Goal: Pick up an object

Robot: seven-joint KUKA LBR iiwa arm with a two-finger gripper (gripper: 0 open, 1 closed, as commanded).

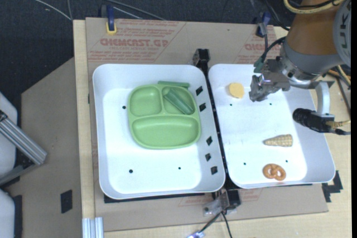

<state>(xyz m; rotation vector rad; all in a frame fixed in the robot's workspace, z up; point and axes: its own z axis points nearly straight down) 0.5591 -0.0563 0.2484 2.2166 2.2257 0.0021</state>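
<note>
A brown board-topped bench (145, 36) bears two shallow white bins — left bin (111, 175), right bin (312, 167) — touching side by side.

Bright even overhead light, soft shadows, white bins (150, 184) slightly overexposed, mild blur

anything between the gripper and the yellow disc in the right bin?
No. In the camera view the gripper sits just right of the yellow disc, with bare white bin floor between them.

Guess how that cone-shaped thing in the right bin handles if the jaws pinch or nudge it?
The cone lies on its side on the right bin floor, so a nudge would probably roll it in an arc. Its taper may let it squirt out of a pinch. It looks like a small toy, so likely light.
</note>
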